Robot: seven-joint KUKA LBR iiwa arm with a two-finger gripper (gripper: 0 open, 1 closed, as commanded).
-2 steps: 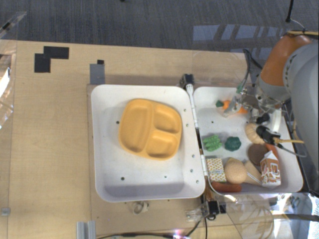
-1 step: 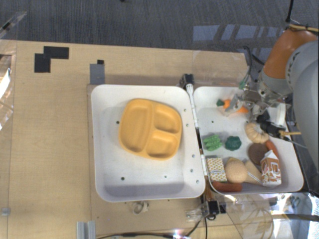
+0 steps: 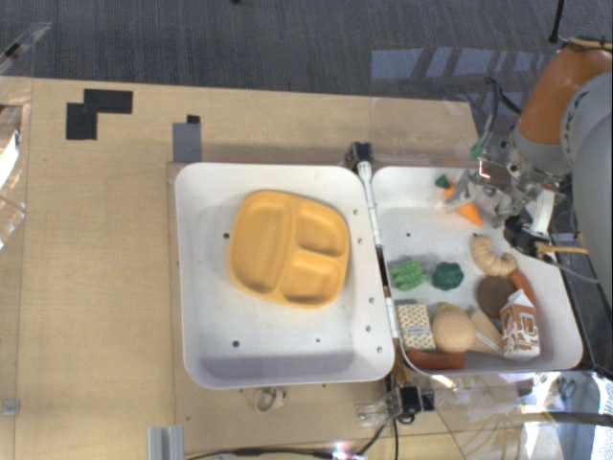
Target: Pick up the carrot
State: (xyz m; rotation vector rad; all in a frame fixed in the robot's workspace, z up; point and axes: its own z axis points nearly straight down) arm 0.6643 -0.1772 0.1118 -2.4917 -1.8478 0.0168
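Camera view: I see the gripper (image 3: 479,188) at the frame's upper right, over the carrot (image 3: 465,209).
Claw: cannot tell.
Progress: I judge the carrot not yet lifted.

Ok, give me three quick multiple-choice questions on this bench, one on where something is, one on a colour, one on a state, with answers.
1. Where does the carrot lie?
A. right bin's far corner, by the tool
B. on the plate
C. left bin's near corner

2. What colour is the divided plate?
A. blue
B. yellow
C. red

3. How does the plate sit?
A. on its edge
B. hanging from the arm
C. flat in the left bin

Answers: 1 A, its orange shows just under the tool; 2 B, plainly yellow; 3 C, all compartments face up.
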